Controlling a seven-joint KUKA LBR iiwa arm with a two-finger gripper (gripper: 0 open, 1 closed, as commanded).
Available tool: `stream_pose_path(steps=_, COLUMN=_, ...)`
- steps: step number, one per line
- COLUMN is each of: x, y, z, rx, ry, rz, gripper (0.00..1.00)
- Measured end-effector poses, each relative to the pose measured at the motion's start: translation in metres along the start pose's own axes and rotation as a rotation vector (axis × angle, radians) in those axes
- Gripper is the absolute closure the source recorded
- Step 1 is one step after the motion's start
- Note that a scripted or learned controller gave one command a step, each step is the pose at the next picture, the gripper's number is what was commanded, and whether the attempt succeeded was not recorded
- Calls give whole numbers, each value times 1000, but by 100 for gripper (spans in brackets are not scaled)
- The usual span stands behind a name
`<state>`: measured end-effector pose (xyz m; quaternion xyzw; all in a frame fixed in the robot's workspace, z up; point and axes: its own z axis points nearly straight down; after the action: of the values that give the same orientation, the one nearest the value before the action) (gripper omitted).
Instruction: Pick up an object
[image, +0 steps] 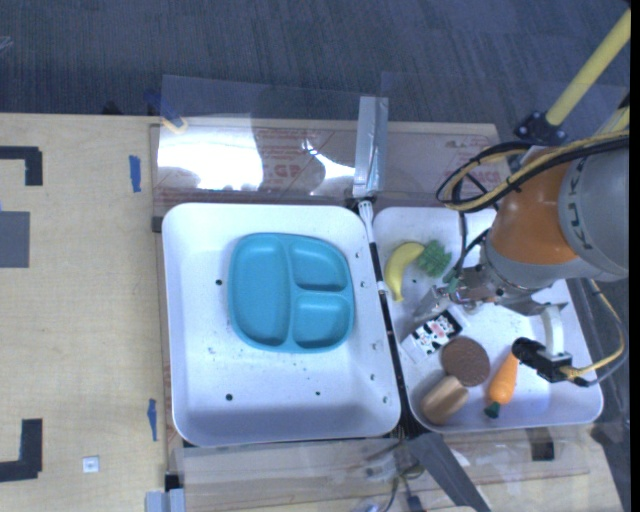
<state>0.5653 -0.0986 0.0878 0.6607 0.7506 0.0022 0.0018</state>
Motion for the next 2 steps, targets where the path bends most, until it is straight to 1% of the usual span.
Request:
stream_pose_path(steps=1, x=-2, y=2, z=-13, rx=-8, ry=-3, rz=4, gripper=100)
stream_pose_path(steps=2, x=5, y=48, z=-101, rx=-3, ry=-2, rz=-164, gripper=100)
